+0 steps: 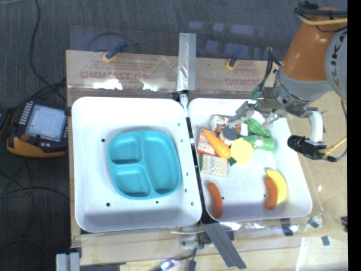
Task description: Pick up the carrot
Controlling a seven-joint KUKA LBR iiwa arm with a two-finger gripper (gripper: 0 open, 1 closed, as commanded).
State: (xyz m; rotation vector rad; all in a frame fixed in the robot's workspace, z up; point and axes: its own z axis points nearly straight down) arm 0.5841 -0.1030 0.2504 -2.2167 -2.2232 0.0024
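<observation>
Orange carrot (216,142) is jammed against the yellow lemon (242,151) and a box (214,165), so the gripper (236,126), can't tell if it's open, could easily snag a neighbour instead.

The arm (316,44) enters at the upper right of the frame, its broad orange band topping a grey wrist section that slants down and to the left. A black fitting juts out from the wrist toward the right edge of the frame. From the wrist the gripper (232,129) reaches left and downward toward the middle of the frame, its grey fingers (243,112) angled low. How far apart they stand cannot be made out from this slanted overhead view.
</observation>
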